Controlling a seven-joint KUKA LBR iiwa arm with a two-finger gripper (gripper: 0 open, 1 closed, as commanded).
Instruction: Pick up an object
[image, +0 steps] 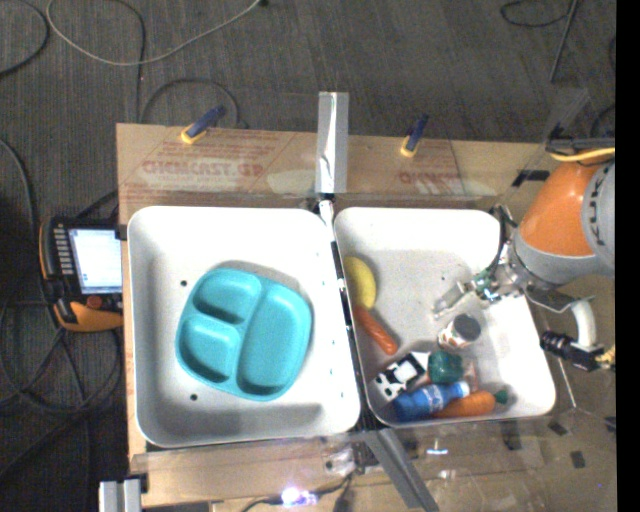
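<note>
I see the tool (458, 297) over the right bin (420, 228), its fingers spread wide with nothing between them. Just below it stands a small round can (463, 330); the blue bottle (428, 399) and carrot (470, 404) lie nearer the front wall.

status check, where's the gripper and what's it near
Gripper over right bin, nothing between its fingers. Small can just below it. Bottle, carrots, toys clustered at bin's near edge.
</note>
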